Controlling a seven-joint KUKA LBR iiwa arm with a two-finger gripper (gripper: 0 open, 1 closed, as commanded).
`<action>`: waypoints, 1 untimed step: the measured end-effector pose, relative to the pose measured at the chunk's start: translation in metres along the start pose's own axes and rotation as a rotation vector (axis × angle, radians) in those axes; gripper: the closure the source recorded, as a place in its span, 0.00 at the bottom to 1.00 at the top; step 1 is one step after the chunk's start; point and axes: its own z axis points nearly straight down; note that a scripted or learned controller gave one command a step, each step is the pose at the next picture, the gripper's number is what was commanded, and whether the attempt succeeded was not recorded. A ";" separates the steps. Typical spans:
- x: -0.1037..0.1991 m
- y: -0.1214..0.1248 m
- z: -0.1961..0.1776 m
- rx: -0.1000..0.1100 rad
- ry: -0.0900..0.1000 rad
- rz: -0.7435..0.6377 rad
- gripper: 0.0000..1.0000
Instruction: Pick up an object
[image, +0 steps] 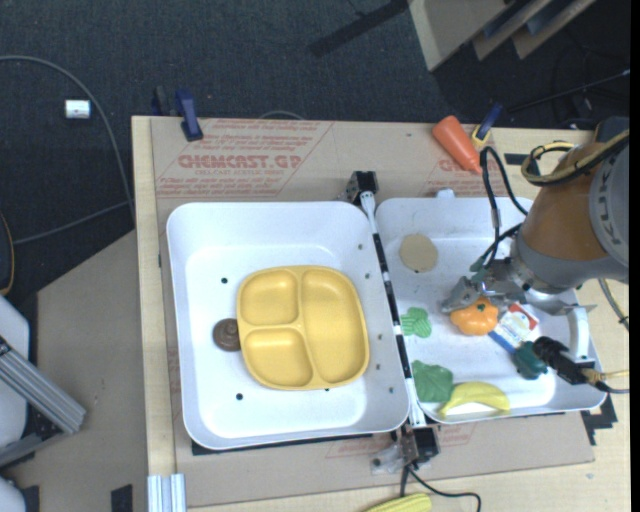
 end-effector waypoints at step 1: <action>0.069 0.048 -0.091 -0.001 0.001 -0.001 1.00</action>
